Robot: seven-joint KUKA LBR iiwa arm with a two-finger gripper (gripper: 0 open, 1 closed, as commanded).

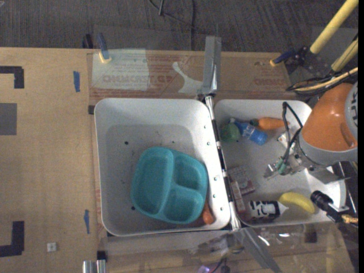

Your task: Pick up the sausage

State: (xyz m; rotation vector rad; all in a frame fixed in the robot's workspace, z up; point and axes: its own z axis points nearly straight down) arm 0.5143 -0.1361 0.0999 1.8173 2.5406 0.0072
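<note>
Orange sausage (208, 215), probably, sits wedged under the teal tray (169, 185), well apart from the gripper (282, 166), whose jaw state I cannot tell, so a grab could slip.

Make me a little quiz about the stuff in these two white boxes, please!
1. True or false: the teal divided plate lies in the left bin.
2. Which bin is the tool over, left or right?
3. What lies nearest the banana? A) the black-and-white bottle B) the green ball C) the teal plate

Key: 1 true. 2 the right bin. 3 A.
</note>
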